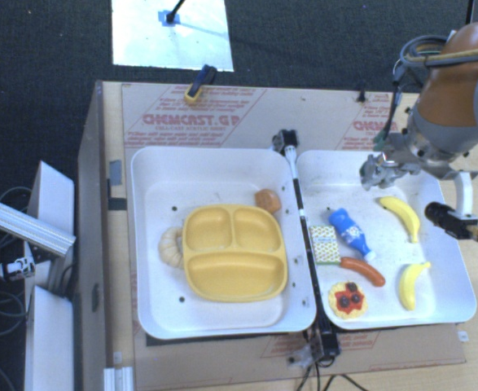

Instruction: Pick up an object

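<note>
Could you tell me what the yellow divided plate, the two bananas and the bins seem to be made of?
The divided plate looks like moulded plastic: one even yellow, soft sheen, rounded compartment ridges. The two bananas are probably plastic toys, being smooth, uniformly yellow and unmarked, though real fruit cannot be ruled out. The bins seem to be thin formed white plastic, with rounded corners and glossy rims.

Right bin [467, 304] top-left floor open; blue bottle [349, 231], sausage [362, 270], bananas [403, 216] crowd lower half.
</note>
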Action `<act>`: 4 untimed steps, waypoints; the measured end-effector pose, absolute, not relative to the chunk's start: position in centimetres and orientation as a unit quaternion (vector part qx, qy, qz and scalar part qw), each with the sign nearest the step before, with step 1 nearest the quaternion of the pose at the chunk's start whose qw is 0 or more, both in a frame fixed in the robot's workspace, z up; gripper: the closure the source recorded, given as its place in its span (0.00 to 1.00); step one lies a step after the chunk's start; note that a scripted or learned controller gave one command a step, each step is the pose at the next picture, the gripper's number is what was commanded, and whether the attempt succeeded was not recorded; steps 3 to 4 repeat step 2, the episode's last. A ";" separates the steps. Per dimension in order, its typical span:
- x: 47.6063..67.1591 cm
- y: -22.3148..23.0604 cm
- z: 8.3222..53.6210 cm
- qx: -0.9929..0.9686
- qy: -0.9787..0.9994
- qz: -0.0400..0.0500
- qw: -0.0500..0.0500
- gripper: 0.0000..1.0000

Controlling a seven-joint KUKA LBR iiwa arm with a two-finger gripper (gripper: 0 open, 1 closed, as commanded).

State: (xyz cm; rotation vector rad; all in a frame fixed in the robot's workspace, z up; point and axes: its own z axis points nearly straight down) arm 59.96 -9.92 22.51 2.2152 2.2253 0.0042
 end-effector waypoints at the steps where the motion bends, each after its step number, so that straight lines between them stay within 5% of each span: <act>1: 57.2 -5.6 22.0 0.706 0.709 0.001 0.000 1.00; 2: 56.1 2.5 22.7 0.705 0.709 0.001 0.000 1.00; 4: 56.1 2.5 22.7 0.705 0.709 0.001 0.000 1.00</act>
